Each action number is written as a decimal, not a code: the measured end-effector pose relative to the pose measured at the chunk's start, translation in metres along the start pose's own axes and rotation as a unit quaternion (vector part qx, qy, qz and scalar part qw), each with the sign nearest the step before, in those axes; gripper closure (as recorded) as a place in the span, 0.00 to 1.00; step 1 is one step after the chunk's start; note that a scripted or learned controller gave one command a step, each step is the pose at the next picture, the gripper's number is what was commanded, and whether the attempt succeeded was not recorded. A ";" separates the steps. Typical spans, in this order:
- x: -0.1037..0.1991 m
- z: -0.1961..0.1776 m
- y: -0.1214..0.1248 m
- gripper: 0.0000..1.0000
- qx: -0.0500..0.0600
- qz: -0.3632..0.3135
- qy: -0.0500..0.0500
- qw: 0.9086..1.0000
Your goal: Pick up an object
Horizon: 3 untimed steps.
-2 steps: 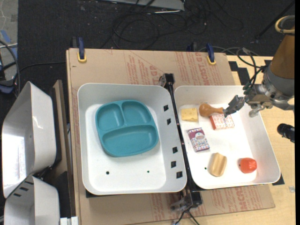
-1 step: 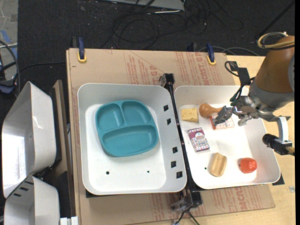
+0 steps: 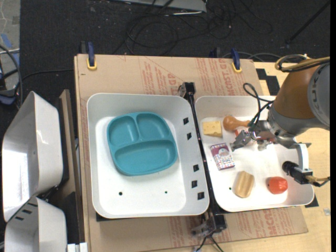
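Note:
The right bin (image 3: 299,199) holds several objects: a yellow cheese wedge (image 3: 212,128), a brown drumstick-shaped piece (image 3: 234,123), a purple and white packet (image 3: 222,156), a tan bread-like cylinder (image 3: 243,184) and a red tomato-like ball (image 3: 277,184). My gripper (image 3: 243,139) hangs over the middle of this bin. It is just below the drumstick piece and to the upper right of the packet. Nothing visibly sits in it. The grey arm with its orange band (image 3: 296,96) reaches in from the right.
The left bin (image 3: 100,156) holds a teal divided plate (image 3: 142,143). A black divider with clips (image 3: 197,151) runs between the two bins. A black fitting (image 3: 294,171) of the arm hangs over the right bin near the red ball. White tubs (image 3: 31,151) stand left of the bench.

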State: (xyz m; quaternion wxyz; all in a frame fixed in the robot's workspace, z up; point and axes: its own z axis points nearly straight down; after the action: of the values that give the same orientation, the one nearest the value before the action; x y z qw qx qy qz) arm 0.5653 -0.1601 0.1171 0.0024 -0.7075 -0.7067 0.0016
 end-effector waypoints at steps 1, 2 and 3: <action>0.000 -0.014 0.002 1.00 -0.003 0.000 -0.001 1.000; -0.002 -0.061 0.011 1.00 -0.005 -0.002 -0.001 1.000; -0.002 -0.104 0.013 1.00 -0.006 -0.002 -0.002 1.000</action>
State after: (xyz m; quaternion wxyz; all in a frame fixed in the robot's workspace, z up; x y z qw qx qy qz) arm 0.5793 -0.1618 0.2214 -0.0028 -0.7060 -0.7082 -0.0013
